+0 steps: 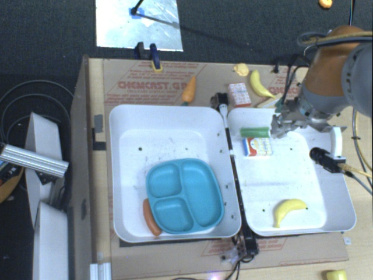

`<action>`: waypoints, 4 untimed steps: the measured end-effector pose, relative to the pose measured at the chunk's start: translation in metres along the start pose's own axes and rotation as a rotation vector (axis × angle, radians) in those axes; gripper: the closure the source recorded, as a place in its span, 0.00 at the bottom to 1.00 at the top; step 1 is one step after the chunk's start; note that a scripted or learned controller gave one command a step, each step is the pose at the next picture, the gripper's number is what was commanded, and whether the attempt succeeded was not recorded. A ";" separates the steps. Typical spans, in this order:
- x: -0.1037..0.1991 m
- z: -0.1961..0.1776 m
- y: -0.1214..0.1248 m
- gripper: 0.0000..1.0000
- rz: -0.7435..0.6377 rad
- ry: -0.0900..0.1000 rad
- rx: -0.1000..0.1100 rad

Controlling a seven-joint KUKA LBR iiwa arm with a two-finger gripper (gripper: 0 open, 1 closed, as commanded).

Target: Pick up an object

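Hovering at the right bin's (338,214) far edge, gripper (280,124) just beside the green bar (254,132) and small carton (257,147), claw state impossible to tell, risking a glancing nudge rather than a hold, given flat, touching targets.

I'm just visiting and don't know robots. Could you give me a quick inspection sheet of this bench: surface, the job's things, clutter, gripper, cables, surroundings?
Surface: cardboard-covered bench bearing left bin and right bin.
Job's things: right bin holds a green block, a small printed box, a banana; left bin holds a blue divided tray and a sausage.
Clutter: carrot, second banana, small carton behind the bins.
Gripper: gripper beside the green block; grip unclear.
Cables: black loops at left.
Surroundings: dark carpet, shiny sheet.
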State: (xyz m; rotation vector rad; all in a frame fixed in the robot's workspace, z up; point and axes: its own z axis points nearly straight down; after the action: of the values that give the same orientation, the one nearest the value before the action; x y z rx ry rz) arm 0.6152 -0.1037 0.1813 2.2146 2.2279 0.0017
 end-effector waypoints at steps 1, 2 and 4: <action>-0.037 0.067 -0.054 1.00 0.010 0.000 0.009; -0.054 -0.014 -0.023 1.00 0.002 -0.005 -0.010; 0.011 -0.026 -0.022 1.00 0.000 0.000 0.000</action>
State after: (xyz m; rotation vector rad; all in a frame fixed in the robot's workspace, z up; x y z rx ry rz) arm 0.5936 -0.0932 0.2073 2.2148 2.2276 0.0019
